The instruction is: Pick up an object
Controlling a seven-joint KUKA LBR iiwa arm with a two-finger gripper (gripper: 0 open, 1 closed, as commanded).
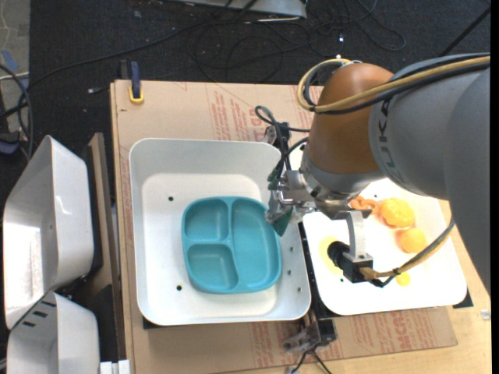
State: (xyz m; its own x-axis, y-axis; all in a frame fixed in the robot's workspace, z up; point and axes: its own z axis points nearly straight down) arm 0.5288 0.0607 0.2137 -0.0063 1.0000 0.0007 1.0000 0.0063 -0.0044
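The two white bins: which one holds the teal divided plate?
The left bin, nearer the view's middle, holds the teal plate. The right bin, under the arm, holds orange-yellow pieces instead.

Tray in left bin — centred

brown board bench mid-frame, two white bins on it: left bin, right bin at lower right.
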